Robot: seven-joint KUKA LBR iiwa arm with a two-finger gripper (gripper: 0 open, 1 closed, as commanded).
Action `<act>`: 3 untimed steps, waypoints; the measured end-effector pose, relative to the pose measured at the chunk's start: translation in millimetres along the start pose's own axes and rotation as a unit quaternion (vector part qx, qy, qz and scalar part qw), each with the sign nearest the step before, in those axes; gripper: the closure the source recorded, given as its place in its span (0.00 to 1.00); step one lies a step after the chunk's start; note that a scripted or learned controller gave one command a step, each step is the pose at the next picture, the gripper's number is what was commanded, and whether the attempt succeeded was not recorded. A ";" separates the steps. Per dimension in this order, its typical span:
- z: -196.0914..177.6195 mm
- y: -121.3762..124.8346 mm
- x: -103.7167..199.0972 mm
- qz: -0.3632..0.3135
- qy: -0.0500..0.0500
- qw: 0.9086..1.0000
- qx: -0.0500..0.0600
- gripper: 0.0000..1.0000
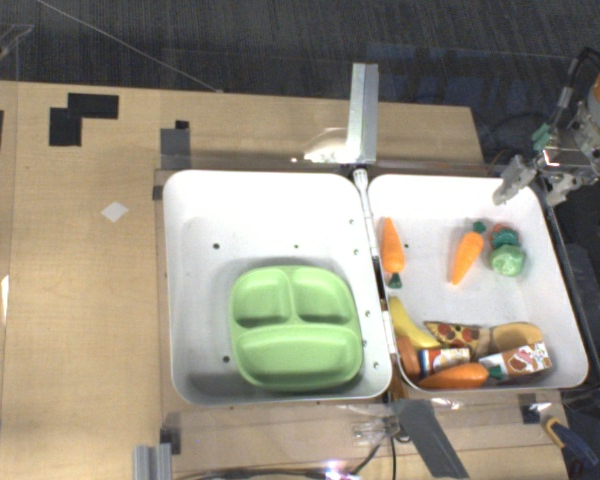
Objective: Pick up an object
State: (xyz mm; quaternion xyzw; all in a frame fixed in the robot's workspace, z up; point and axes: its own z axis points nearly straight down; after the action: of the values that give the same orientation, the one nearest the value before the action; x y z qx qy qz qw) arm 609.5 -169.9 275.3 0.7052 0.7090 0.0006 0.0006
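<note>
Gripper hung over the right bin's far edge, its state unclear; nothing lifted yet.

Pale wooden table with black rectangular markings near its far left; dark grey carpeted floor beyond; upright metal post at the table's far edge.
</note>
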 end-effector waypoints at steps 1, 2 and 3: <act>120.5 -47.2 -35.2 0.005 0.000 1.000 0.001 0.00; 161.3 -19.6 -28.0 0.037 0.000 0.999 -0.001 0.00; 168.1 -13.4 -5.5 -0.017 0.000 1.000 -0.001 0.00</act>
State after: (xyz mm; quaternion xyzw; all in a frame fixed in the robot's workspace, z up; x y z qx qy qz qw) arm 596.4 -175.4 107.3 0.6927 0.7212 0.0010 0.0009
